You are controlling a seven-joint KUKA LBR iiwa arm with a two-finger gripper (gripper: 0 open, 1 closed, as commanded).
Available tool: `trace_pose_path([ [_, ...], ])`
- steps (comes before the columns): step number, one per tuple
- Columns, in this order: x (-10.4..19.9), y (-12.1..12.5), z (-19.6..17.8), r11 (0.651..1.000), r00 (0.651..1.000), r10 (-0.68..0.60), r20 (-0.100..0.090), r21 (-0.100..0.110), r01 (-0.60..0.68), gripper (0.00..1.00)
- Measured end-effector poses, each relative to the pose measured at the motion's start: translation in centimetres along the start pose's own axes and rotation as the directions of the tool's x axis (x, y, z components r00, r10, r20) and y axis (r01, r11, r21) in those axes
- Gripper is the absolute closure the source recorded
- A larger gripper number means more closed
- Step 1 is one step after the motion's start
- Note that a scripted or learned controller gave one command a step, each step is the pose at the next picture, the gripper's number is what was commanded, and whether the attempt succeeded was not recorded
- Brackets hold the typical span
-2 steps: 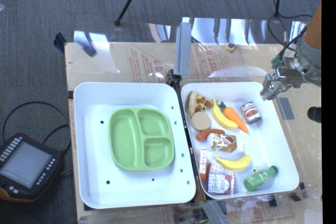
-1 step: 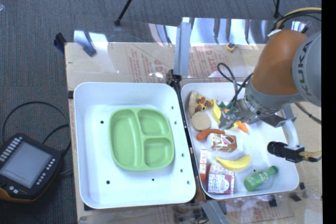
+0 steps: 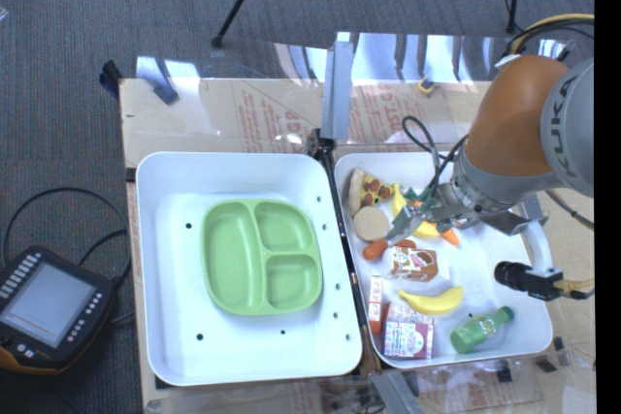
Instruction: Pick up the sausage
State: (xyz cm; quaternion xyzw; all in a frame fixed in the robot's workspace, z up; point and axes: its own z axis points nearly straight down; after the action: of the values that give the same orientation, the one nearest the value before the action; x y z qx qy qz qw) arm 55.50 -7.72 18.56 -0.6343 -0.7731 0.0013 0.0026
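Observation:
The sausage [image 3: 375,250] is a short orange-red piece lying in the right bin [image 3: 539,305] near its left wall, just below a round beige bun [image 3: 371,224]. My gripper [image 3: 412,216] hangs over the bin's upper middle, a little above and to the right of the sausage and close beside the bun. Nothing shows as held in it. The arm's orange band and grey wrist cover the bin's upper right part.
Around the gripper lie a pizza slice [image 3: 367,189], yellow pieces [image 3: 398,201], an orange piece [image 3: 449,235], a printed packet [image 3: 413,263], a banana [image 3: 432,301], red cartons [image 3: 408,337] and a green bottle [image 3: 479,329]. The left bin [image 3: 165,208] holds a green divided plate [image 3: 262,257].

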Motion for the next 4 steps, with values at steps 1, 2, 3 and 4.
trace_pose_path([
  [1, -0.1, 0.0, -0.9, 1.0, 1.0, 0.003, -0.002, 0.002, -0.003, 1.0],
  [2, -1.3, -0.8, 4.5, 1.0, 1.0, -0.001, -0.001, 0.0, 0.001, 1.0],
  [3, -1.3, -0.8, 4.4, 1.0, 1.0, 0.0, 0.0, -0.001, 0.0, 0.0],
  [4, 4.8, 2.0, -0.1, 0.918, 0.918, -0.396, 0.003, -0.003, 0.396, 0.0],
])
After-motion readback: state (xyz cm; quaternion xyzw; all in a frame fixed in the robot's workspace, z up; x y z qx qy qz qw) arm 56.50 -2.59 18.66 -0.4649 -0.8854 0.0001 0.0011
